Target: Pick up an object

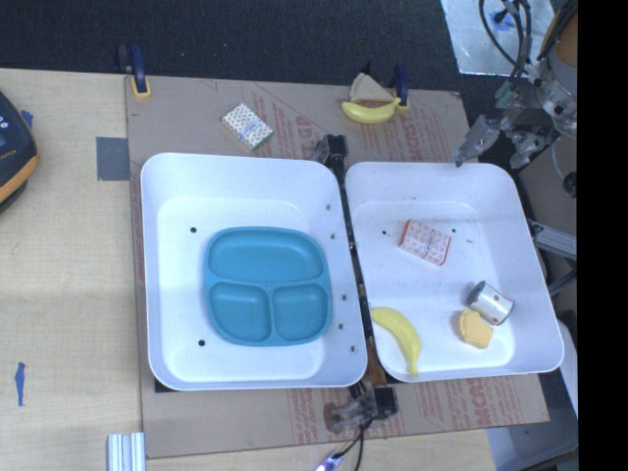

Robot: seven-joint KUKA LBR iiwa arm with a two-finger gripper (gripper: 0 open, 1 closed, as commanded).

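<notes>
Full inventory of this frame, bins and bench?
Bin: 2, white, side by side on the cardboard sheet.
Divided plate: 1, blue, in the left bin.
Banana: 1, yellow, right bin, near front edge.
Patterned packet: 1, red and white, right bin, middle.
Small can: 1, silver, right bin, lying beside the sponge piece.
Sponge piece: 1, yellow, right bin, front right.
Second packet: 1, pale patterned, on cardboard behind the left bin.
Second banana: 1, yellow, on cardboard behind the bins.
Gripper: 1, grey, above the right bin's back corner.

Bench as I'm seeing it:
A pale wooden bench (59,292) is carrying a brown cardboard sheet (294,116); two shallow white plastic bins, left (162,263) and right (510,204), are sitting side by side on it.
</notes>
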